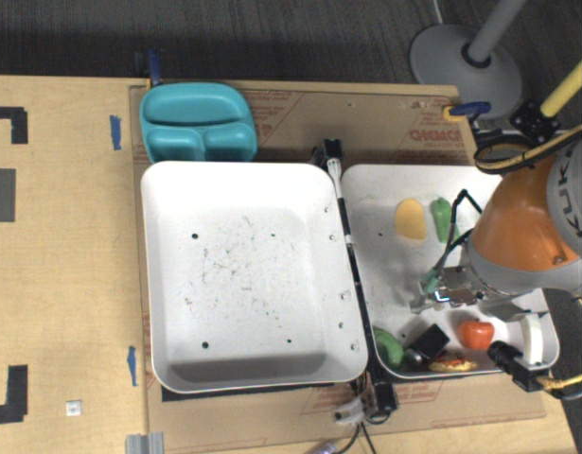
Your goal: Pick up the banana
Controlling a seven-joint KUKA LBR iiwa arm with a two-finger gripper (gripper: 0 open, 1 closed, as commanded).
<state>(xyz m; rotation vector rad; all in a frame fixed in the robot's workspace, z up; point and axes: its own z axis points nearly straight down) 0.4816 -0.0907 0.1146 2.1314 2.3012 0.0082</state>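
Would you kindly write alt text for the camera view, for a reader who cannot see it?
The grey and orange arm reaches from the right over the right bin, which holds a yellow piece, green pieces and a red piece. A teal divided tray lies behind the left bin.

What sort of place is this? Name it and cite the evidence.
Probably a robotics lab bench: two shallow white bins, the left bin and the right bin holding toy food, a KUKA arm, and a cardboard-covered bench marked with tape.
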